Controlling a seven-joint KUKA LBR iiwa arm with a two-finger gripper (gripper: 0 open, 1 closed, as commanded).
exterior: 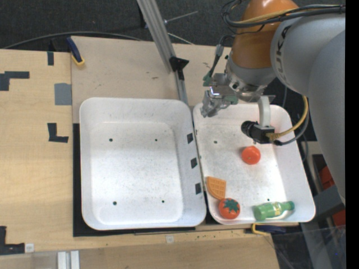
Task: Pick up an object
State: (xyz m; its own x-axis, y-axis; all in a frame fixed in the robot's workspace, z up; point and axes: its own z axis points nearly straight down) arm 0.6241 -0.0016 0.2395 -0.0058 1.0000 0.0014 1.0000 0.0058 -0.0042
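Note:
My gripper (210, 106) hangs over the far left corner of the right bin (291, 167), with nothing visible between its fingers. An orange ball (251, 155) lies near the bin's middle, below and right of the gripper. An orange wedge-shaped piece (216, 186) rests by the bin's left wall. A red tomato (229, 208) sits at the near left corner, and a green bottle (272, 209) lies on its side along the near edge.
The left bin (134, 161) sits beside the right one, with black clips along their shared wall. A slanted metal pole (162, 38) rises behind the bins. A blue and yellow clamp (76, 52) lies at the bench's far left.

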